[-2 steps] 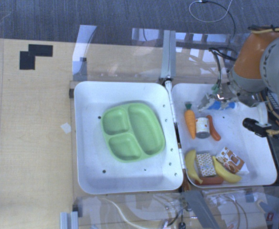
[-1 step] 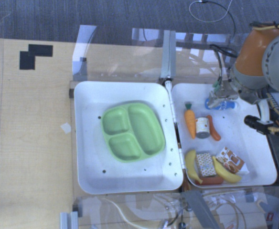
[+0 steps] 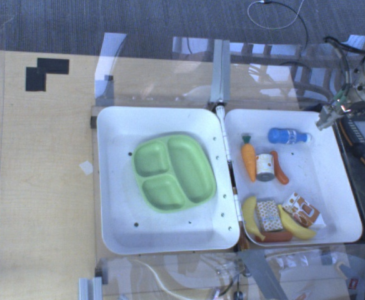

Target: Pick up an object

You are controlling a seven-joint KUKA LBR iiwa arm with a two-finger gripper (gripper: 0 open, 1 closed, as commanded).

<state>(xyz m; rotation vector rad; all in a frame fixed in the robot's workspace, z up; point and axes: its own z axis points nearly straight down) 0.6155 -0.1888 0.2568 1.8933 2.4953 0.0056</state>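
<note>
1. Pale wooden surface [image 3: 39, 186] under a grey carpeted floor edge; it carries two shallow white bins side by side, with clear panels standing around them.
2. Left bin [image 3: 117, 230] holds a green divided plate [image 3: 173, 172], lying flat near its middle.
3. Right bin [image 3: 332, 186] holds the candidate objects: a blue bottle [image 3: 288, 136] on its side near the far wall; a toy carrot [image 3: 249, 159] by the left wall; a small white can [image 3: 265, 167] just beside the carrot, with a red-orange sausage-shaped piece [image 3: 280, 170] touching its other side.
4. Near corner of the right bin: a yellow banana [image 3: 295, 225], a speckled block [image 3: 269, 215] resting over it, and a patterned orange-and-white packet [image 3: 302, 210] just beside them.
5. The claw [image 3: 334, 110] sits at the far right rim of the right bin, above the wall and apart from every object. We cannot tell whether it is open or closed; it looks small and blurred here.
6. Progress, in our judgement: nothing is lifted and all objects lie in the bin. Target choice, descent, grasp and lift all remain. The blue bottle lies nearest the claw.
</note>
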